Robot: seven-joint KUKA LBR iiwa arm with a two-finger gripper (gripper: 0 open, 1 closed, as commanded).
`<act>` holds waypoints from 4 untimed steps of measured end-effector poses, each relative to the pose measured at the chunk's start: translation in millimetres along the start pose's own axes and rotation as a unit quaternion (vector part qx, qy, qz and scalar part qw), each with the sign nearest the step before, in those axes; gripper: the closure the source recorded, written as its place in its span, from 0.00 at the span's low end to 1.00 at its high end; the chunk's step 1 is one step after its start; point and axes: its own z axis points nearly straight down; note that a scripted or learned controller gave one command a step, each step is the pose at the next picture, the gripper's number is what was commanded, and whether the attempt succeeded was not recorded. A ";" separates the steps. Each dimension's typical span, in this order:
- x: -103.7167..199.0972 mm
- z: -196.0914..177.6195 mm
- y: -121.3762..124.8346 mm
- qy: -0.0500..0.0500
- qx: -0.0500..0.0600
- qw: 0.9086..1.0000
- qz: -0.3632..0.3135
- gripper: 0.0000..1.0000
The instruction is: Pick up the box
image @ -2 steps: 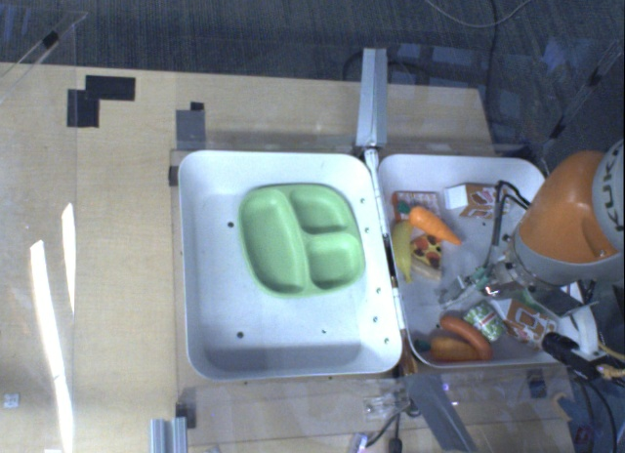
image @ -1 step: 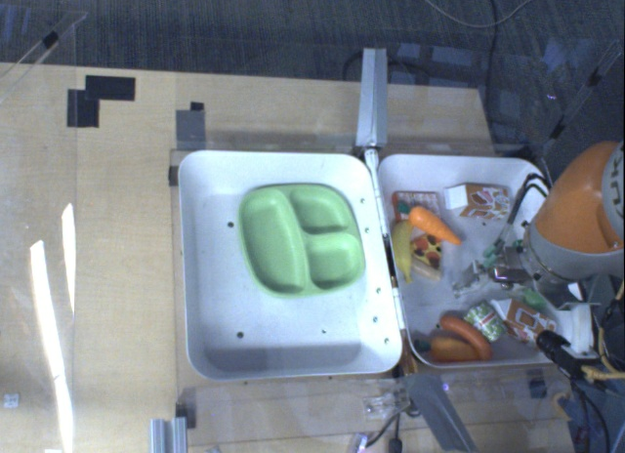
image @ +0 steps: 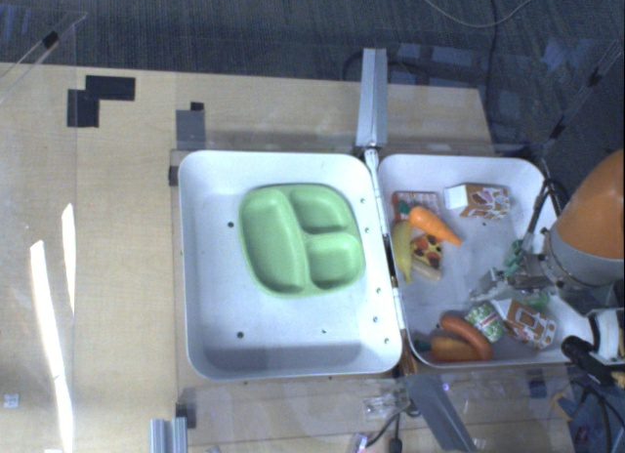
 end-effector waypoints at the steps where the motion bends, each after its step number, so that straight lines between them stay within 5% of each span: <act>1: 15.3 23.9 8.7 -0.001 -0.003 1.000 -0.006 0.00; 2: 16.0 11.3 11.9 -0.001 -0.007 1.000 -0.008 1.00; 3: -30.9 24.0 75.3 -0.002 -0.004 1.000 0.006 1.00; 4: -29.8 12.1 77.8 -0.003 -0.007 1.000 0.002 1.00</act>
